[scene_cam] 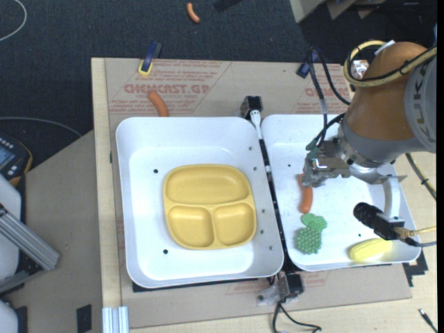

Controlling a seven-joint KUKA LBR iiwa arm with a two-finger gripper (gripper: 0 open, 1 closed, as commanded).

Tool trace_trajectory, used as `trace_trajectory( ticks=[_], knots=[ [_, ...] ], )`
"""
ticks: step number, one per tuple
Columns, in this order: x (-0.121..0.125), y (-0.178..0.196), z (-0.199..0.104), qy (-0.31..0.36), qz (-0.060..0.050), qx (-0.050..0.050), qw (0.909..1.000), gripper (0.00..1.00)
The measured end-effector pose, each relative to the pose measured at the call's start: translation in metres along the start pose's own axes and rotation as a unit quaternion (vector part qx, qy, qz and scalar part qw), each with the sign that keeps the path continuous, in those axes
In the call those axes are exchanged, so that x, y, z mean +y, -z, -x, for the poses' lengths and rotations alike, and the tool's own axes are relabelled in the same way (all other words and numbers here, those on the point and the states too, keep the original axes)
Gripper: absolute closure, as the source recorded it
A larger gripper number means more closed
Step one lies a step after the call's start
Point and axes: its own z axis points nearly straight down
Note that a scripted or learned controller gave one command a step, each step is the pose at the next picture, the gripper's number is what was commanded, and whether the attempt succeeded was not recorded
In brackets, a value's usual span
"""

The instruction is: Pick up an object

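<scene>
A divided tray (208, 207) sits mid-floor in the left bin (132, 186), while in the right bin (284, 144) a carrot (306, 199) lies near the left wall, grapes (310, 233) just before it, a banana (368, 251) in the front right corner.

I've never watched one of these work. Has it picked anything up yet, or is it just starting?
Nothing looks lifted yet. The gripper is down in the right bin, just above the orange carrot, which lies on the bin floor. The green broccoli and yellow piece lie nearby. Grasping and lifting remain.
</scene>
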Motion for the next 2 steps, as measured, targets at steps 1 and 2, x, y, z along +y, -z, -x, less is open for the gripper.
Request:
trace_trajectory(
  ticks=[1,2],
  knots=[
    [0.0019,0.0064,0.0083,0.000,0.003,-0.001,1.0000,1.00],
    [-0.0051,0.0028,-0.0017,0.000,0.001,0.000,1.0000,1.00]
  ],
)
